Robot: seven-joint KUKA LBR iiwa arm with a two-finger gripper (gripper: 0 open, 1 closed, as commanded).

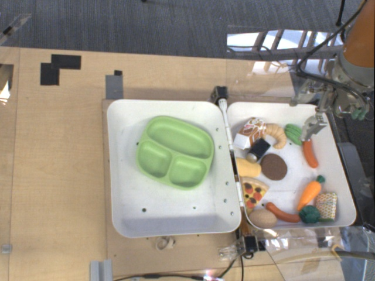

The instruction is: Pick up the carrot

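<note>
**Jaws poised over the wrong orange thing?**

The jaws [313, 127] hang over the back right corner of the right bin [347, 183], slightly spread it seems, though the view is too small to be sure, and pinching nothing. Directly below them lies a slim orange-red chilli-like piece [310, 153] with a green leafy item [293, 133] just beside it. The carrot [310, 193], orange with a green top, lies well apart toward the front right, touching the broccoli [310, 214] and near a mesh-wrapped block [326, 205]. Risk: a straight descent would probably take the chilli instead; at the carrot, crowding neighbours could foul the grip.
</note>
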